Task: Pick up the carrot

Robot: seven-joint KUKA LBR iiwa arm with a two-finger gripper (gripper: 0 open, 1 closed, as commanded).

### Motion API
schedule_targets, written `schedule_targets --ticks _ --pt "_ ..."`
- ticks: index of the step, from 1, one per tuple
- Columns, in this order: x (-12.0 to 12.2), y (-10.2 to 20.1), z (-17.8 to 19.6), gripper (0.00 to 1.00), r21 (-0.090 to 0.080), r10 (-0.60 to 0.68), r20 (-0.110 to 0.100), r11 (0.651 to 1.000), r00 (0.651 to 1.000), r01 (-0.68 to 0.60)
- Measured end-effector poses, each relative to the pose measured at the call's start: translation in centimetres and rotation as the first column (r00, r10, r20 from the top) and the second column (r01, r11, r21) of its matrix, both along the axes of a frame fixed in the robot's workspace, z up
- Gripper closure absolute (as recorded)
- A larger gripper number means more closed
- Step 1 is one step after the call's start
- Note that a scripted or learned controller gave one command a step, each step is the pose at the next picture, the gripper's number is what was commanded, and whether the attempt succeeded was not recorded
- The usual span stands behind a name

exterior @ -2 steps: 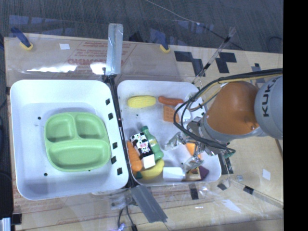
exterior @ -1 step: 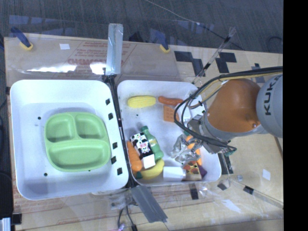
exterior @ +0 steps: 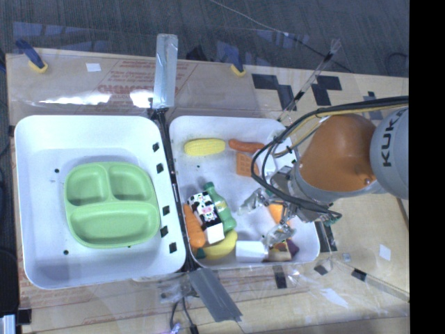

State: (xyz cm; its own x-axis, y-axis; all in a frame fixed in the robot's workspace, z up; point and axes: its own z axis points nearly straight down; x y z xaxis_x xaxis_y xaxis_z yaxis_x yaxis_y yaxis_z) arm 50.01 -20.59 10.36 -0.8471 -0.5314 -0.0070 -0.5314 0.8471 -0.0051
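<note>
"KUKA" lettering (partly cut off) marks the arm (exterior: 389,152).

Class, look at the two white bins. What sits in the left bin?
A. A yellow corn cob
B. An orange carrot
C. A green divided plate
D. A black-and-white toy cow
C: the green divided plate lies alone in the left bin, while the corn cob, carrot and toy cow lie in the right bin.
</note>
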Motion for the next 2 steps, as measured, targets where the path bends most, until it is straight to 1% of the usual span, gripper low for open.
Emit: schedule_targets --ticks 1,2 --pt "0.2 0.2 1.1 1.0 0.0 0.008 0.004 1.0 1.0 -0.008" --pt "-0.1 0.1 6.5 1.0 0.001 -0.313 -0.004 0.95 0.95 0.313"
